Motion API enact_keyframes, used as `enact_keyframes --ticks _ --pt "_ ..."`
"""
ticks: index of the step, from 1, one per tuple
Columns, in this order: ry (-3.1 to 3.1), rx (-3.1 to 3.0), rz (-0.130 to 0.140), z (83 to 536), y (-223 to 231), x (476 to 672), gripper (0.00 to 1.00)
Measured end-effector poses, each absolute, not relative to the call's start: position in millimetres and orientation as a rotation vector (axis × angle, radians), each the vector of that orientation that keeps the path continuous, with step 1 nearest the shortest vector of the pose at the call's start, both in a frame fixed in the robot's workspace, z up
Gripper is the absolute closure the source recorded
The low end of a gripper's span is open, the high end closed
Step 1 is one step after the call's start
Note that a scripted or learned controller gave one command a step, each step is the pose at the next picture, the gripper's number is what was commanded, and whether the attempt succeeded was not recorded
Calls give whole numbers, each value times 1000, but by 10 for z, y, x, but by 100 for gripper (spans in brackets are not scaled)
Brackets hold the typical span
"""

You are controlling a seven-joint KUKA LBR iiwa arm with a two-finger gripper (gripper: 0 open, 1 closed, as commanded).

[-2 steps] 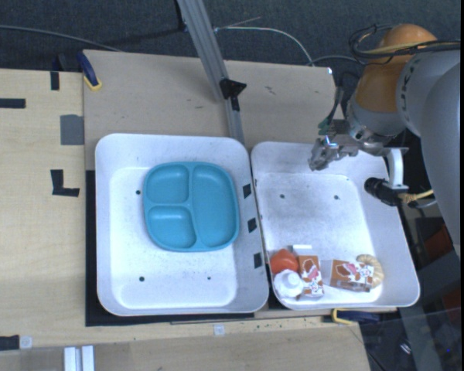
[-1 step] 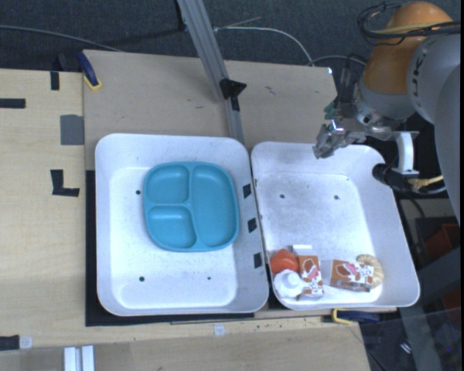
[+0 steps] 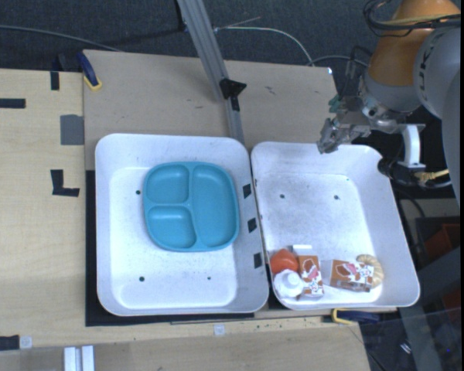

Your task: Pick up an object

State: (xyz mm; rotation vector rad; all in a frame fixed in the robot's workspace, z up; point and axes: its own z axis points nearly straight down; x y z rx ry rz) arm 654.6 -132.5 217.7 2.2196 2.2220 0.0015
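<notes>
**Gripper hanging over the far rim of the right bin, objects lying well away at the near edge**

The grey arm, with its orange band point(image 3: 414, 49) showing above the wrist, is reaching in from the right, and the gripper point(image 3: 329, 140) is hanging at the far edge of the right bin point(image 3: 309, 207), just over its upper rim. The tip is showing as a small dark shape; whether it is open or closed I cannot tell at this size, and nothing is visibly caught in it.

The things to pick are all lying well apart from the gripper, down at the opposite, near edge of the same bin. An orange round object point(image 3: 284, 260) is sitting down and slightly left of the gripper, toward the bin's near-left corner. Touching it on its near side is a white rounded object point(image 3: 289, 284). Just to the right of those two, a small red-and-white packet point(image 3: 310, 274) is lying, with a small white piece point(image 3: 302, 250) at its far end. Further right, almost straight below the gripper along the near rim, a red-and-tan packet point(image 3: 356, 273) is lying flat. The bin floor between the gripper and this group is bare and speckled with dark marks.

Well to the gripper's left, in the left bin point(image 3: 120, 222), a blue divided plate point(image 3: 191, 206) is resting flat. A grey metal bar point(image 3: 205, 41) is slanting down from the top toward the seam between the two bins, ending left of the gripper.
</notes>
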Motion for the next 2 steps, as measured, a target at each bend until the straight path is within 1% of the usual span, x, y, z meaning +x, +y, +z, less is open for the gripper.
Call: enact_keyframes --ticks 1,2 --pt "2229 2216 -1 2145 -737 6399 100" --pt "2230 2218 -2 2162 -245 6090 100"
